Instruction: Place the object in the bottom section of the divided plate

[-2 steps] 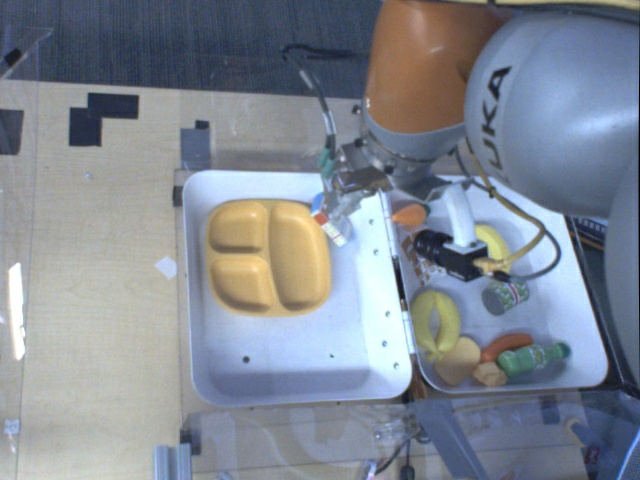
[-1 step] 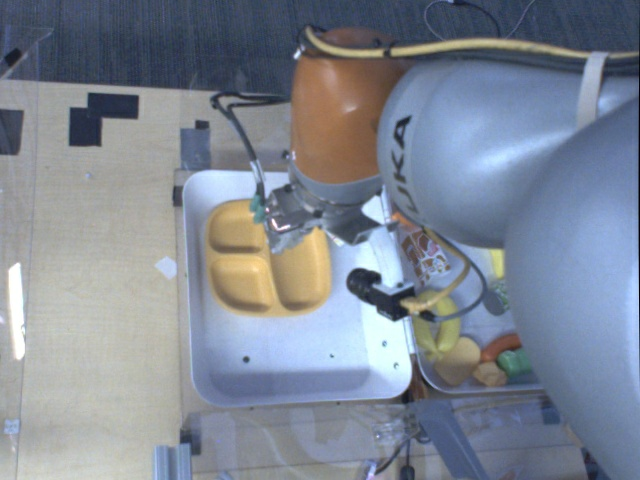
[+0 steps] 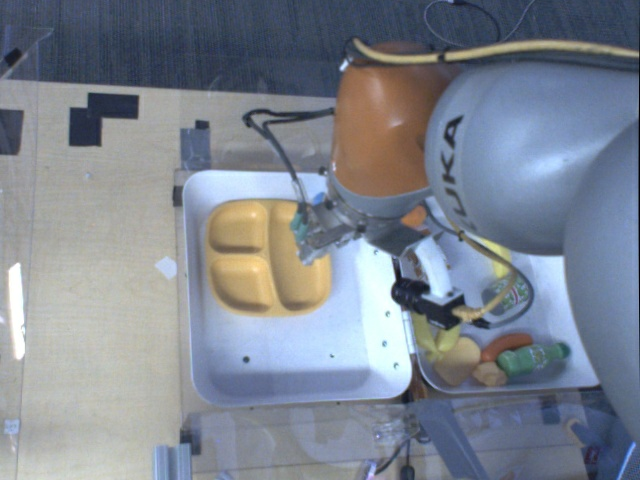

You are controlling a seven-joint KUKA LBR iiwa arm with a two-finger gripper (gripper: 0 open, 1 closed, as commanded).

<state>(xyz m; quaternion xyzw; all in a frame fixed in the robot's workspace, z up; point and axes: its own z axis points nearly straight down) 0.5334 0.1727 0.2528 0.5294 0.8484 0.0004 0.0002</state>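
Note:
A yellow divided plate [image 3: 243,258] lies in the left white bin [image 3: 300,363], toward its far left part. It has two small sections on its left and one long section on its right. My gripper [image 3: 311,233] hangs over the upper end of that long right section, below the orange band of the arm [image 3: 385,128]. A small teal patch [image 3: 298,225] shows at the gripper's tip; I cannot make out whether it is a held object or part of the gripper. The arm hides the plate's upper right corner.
The right bin [image 3: 425,373] holds several items near its front: a green bottle [image 3: 530,358], an orange-red piece [image 3: 505,343], a tan piece [image 3: 458,363], a yellow piece [image 3: 432,336] and a labelled can [image 3: 505,293]. Black cables [image 3: 275,133] loop above the left bin.

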